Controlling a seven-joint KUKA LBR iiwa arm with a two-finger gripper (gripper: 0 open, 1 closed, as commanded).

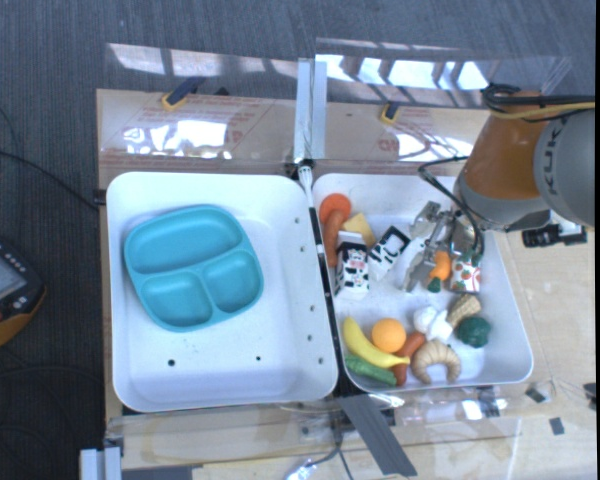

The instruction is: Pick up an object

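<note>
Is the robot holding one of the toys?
It cannot be told. The tool sits low in the right bin, right by a small orange carrot toy, but no grasp is visible.

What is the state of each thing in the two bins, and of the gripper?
Blue tray: lying flat in the left bin.
Gripper: low in the right bin, above a small orange piece.
Banana: lying on its side.
Croissant: resting near the front wall.
</note>
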